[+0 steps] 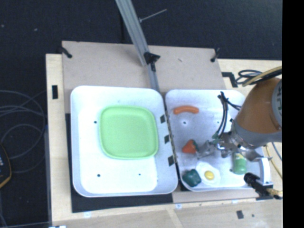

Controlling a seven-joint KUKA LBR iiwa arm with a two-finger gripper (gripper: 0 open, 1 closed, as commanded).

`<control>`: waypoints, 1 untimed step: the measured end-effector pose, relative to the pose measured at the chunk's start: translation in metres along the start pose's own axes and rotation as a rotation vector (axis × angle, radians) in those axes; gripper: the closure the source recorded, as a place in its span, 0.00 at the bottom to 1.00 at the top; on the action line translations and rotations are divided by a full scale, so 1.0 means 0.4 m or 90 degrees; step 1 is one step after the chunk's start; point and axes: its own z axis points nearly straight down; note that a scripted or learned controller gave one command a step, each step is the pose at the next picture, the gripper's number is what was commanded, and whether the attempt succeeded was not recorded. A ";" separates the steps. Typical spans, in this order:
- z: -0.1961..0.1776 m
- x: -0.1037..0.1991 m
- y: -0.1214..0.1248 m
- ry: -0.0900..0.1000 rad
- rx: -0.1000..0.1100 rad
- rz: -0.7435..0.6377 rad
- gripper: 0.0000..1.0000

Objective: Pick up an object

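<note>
Claw down in the right bin, nothing lifted yet

The claw (205, 149) sits low over the right bin (202, 103), its tips reaching toward the small orange-red toy (189, 147) just beside them on the left; whether they are spread or pinched I cannot tell, too blurred, and nothing shows held between them. Just below the claw lies the toy fried egg (208, 174), with a dark green piece (192, 177) beside it in the bin's corner. Behind the wrist sits a light green piece (239, 165), and further up the bin an orange sausage-like toy (185, 110). Well off to the left, the other bin (83, 141) carries a pale green square plate (128, 131). By my read the pick is at the reach: grasp and lift are both left. No brand, label or writing can be read anywhere.
</note>
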 end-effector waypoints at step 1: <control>0.103 -0.002 0.000 -0.001 -0.003 -0.001 0.00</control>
